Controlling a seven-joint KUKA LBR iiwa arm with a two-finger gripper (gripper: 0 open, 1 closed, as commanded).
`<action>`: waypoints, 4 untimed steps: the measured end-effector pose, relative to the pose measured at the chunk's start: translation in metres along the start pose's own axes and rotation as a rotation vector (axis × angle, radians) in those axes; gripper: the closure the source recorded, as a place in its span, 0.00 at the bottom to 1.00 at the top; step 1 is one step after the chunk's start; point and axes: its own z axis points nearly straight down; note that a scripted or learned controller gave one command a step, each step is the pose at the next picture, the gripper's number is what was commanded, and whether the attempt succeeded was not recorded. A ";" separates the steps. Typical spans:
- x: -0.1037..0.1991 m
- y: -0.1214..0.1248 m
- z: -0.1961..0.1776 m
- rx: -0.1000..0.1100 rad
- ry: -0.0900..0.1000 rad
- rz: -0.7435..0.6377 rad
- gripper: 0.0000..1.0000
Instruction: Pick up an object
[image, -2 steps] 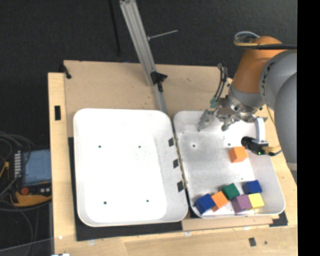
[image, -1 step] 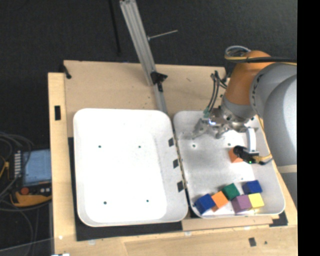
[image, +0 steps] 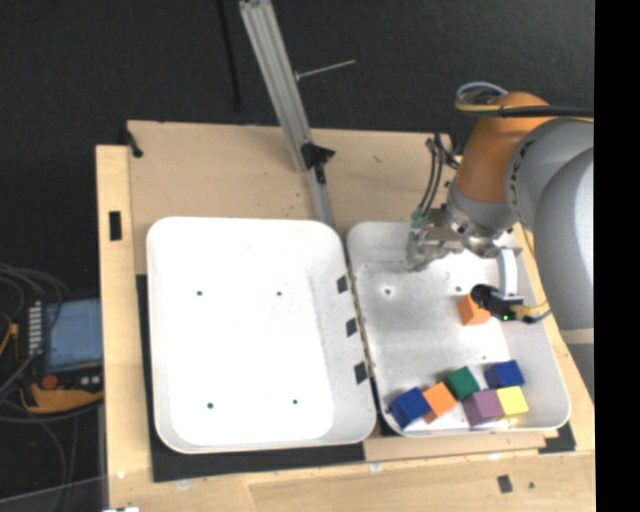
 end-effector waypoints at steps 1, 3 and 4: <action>0.005 0.001 -0.047 -0.001 0.003 -0.004 1.00; -0.003 0.006 -0.148 -0.002 0.002 -0.005 1.00; 0.032 -0.014 -0.148 0.005 0.002 -0.006 1.00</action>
